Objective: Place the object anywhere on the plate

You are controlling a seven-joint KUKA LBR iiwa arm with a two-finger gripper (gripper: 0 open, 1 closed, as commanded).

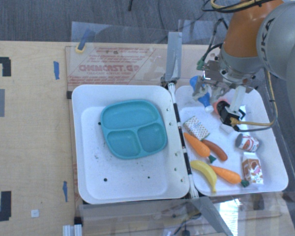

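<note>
Bins first: we see two shallow white ones side by side. The left bin [83, 132] holds a teal plate [133, 129] with three compartments, lying flat a little toward its far side.

The right bin [273, 132] carries everything else. A small patterned packet [196, 128] lies near the divider. Just below it are a carrot [196, 145] and a reddish sausage [216, 150], side by side and touching. Nearer the front, a banana [205, 173] lies beside a second carrot [226, 174]. Toward the right wall sit a small can [247, 142] on its side and a brown-and-white carton [251, 168].

In the far part of that bin, a blue piece [204, 101] and a small red thing [220, 106] lie close together. The gripper [205, 90] hangs just above the blue piece. We cannot tell whether the claw is apart or together, nor whether it touches anything. All the loose things lie in the right bin, and we cannot tell which one is the task's object.
</note>
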